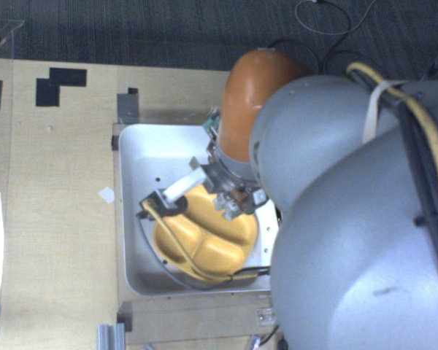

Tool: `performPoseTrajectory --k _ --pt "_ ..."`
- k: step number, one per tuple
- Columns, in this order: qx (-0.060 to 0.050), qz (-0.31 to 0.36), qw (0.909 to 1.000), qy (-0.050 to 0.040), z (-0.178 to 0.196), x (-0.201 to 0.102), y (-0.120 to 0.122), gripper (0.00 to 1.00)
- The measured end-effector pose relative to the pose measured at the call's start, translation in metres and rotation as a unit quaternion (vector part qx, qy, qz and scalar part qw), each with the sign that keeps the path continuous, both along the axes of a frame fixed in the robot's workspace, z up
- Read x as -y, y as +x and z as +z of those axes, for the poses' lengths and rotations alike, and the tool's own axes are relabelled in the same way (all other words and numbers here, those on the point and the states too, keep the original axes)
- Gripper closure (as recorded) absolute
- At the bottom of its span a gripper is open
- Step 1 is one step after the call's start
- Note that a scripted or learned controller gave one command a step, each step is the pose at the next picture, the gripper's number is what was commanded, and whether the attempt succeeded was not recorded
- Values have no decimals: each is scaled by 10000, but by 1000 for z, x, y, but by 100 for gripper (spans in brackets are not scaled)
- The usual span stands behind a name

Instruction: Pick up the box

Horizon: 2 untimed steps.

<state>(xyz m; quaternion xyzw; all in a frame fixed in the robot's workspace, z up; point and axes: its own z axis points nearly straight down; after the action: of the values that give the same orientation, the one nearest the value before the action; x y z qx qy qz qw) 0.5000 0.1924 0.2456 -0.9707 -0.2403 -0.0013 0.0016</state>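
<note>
The grey arm with its orange band (259,100) reaches down into the left white bin (142,152) and covers most of the right half of the view. My gripper (230,195) hangs over the bin's middle, right above a large yellow rounded object (204,239) that lies in the bin's near half. A white and black piece (168,197) sticks out to the left of the gripper, over the yellow object's upper edge. A small teal corner (213,125) peeks out beside the orange band at the bin's far edge. I cannot make out a box by its shape.
The tan bench (51,195) stretches to the left of the bin, with black marks (58,84) at its far edge. Bare bin floor lies at the far left corner (153,155). A metal bracket (129,104) stands at the bin's far left corner.
</note>
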Motion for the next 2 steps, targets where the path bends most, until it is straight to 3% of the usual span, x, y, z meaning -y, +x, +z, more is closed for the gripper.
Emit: performPoseTrajectory --k 1,2 --pt "-8 -1415 9899 1 -74 -42 -12 100" --pt "127 -1360 9906 119 -129 -14 16 100"
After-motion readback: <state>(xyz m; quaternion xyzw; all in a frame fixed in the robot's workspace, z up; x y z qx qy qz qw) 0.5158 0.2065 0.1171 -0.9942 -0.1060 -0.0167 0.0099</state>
